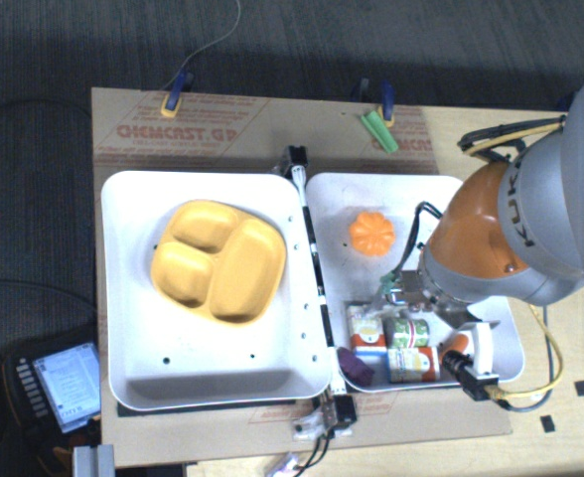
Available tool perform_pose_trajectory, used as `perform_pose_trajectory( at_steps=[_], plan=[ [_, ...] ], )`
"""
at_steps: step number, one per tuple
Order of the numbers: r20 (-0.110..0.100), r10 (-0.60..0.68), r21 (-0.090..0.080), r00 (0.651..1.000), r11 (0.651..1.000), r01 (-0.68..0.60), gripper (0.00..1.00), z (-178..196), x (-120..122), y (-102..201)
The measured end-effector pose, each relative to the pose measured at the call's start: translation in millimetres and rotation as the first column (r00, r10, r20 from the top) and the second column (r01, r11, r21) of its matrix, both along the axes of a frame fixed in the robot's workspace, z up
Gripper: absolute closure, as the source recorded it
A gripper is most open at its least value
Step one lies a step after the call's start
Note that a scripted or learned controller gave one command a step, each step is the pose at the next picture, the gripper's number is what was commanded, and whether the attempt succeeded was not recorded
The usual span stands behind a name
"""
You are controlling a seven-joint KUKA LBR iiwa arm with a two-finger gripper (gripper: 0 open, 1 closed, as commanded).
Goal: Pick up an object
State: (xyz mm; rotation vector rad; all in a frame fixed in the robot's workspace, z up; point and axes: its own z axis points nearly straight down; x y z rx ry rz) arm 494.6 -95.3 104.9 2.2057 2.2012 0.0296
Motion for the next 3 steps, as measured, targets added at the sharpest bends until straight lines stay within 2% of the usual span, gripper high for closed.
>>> perform_pose_trajectory(
  at_steps=[1, 2, 3],
  plan=[
    [-0.001, 0.0, 0.0, 1.0, 1.0, 0.0, 0.0, -1, 0, 0],
    [0.0, 0.001, 0.003, 1.0, 1.0, -0.001, 1.0, 10, 1, 1],
    [-0.001, 0.001, 0.003, 1.0, 1.0, -0.001, 0.0, 10, 1, 1]
  ],
)
